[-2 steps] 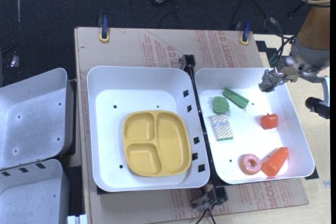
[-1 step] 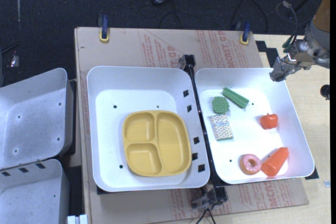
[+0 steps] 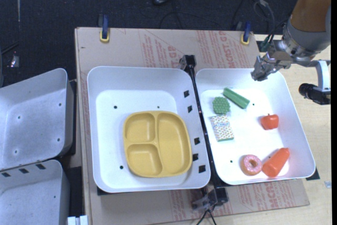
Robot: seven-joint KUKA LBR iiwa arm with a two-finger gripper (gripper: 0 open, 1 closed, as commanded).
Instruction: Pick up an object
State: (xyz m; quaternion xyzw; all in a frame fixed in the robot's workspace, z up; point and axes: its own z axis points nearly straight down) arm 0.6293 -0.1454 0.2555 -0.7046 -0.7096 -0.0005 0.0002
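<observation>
Even, bright overhead light washes the two white bins [image 3: 247, 179], so their floors glare slightly and detail fades. Shadows are short and soft. The dark floor [image 3: 47, 2] at the top is dim and grainy. The picture is mildly soft overall.

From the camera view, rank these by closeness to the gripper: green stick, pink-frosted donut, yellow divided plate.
Gripper sits at the right bin's far right corner.
1. Green stick, far part of the right bin.
2. Pink-frosted donut, near edge of the right bin.
3. Yellow divided plate, in the left bin.
</observation>
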